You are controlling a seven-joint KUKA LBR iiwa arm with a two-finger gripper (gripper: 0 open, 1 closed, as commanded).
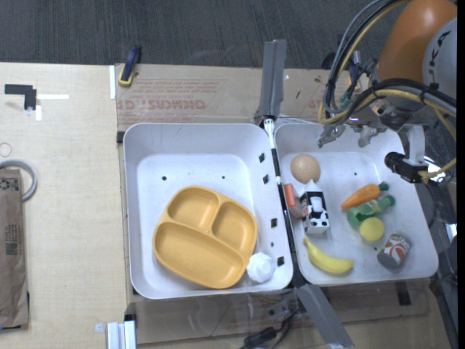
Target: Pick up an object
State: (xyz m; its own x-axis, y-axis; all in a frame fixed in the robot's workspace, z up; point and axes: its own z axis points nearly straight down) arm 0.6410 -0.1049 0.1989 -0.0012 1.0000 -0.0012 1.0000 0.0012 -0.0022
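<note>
**The Arm Waits Above the Toy Bin**

The gripper [347, 133] hangs over the far edge of the shallow white right bin [421, 271]. I cannot tell how it is set, because hoses and metal parts hide it. Nothing is seen in its grasp.

All the small things to pick lie nearer to us than the gripper, down inside that bin. The closest one is the round tan ball that looks like a potato or egg [305, 168]. It sits just near and a little left of the gripper. It is round, so it has no long side to line up with.

The orange toy carrot with a green top [362, 195] lies near and slightly right of the gripper. Its long side runs left to right, tipped up a bit at the right end. The yellow toy banana [327, 259] is well apart, at the near side of the bin, and also runs left to right. A small black and white carton [315, 211] stands in the middle.

The grey arm with its orange band [419, 31] reaches in from the far right and bends down toward the bin. My guess is it must come down and toward us to reach any toy.

The shallow white left bin [138, 217] holds a yellow divided plate [205, 236].
</note>
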